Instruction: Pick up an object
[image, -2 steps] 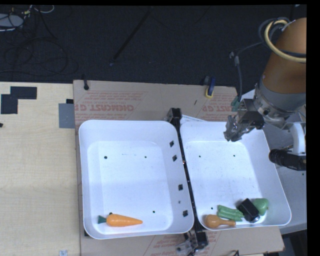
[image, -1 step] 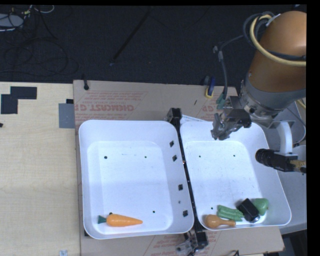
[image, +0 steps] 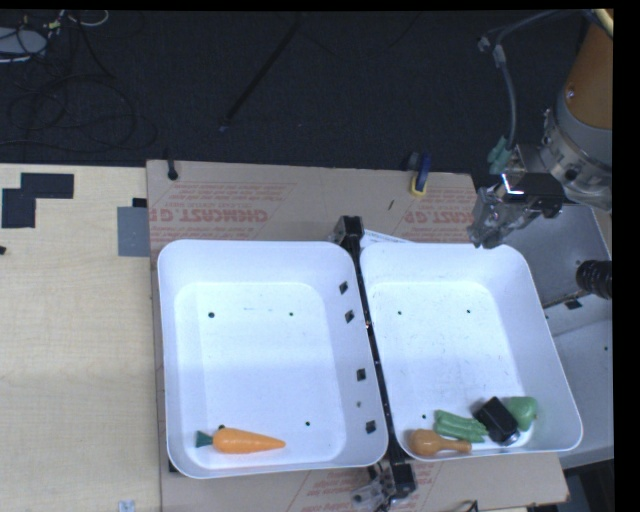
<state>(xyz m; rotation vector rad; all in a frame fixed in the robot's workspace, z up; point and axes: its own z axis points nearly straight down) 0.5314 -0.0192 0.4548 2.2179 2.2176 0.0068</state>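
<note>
So nothing's been picked up yet, as far as this shot shows. Going left to right: the left bin (image: 180, 300) has just a toy carrot (image: 245, 441) lying flat near its front edge, orange body with the green stub pointing left. Next over, the right bin (image: 530, 300) has a little pile crammed into its front right corner: a tan pear-shaped piece (image: 437, 444) at the left of the pile, a green pod-like thing (image: 459, 426) just beside it, a small black block (image: 497, 419) sitting against that, and a rounder green piece (image: 522, 408) on the far side of the block. They look to be touching or close to it.

The gripper (image: 487, 228) hangs above the back right corner of the right bin, well apart from the pile and from the carrot. It's dark and blurry there, so whether it's wide or narrow can't be made out, and nothing visible sits in it. Pretty much the whole job is left: pick a target, get over it, come down, grab.
</note>
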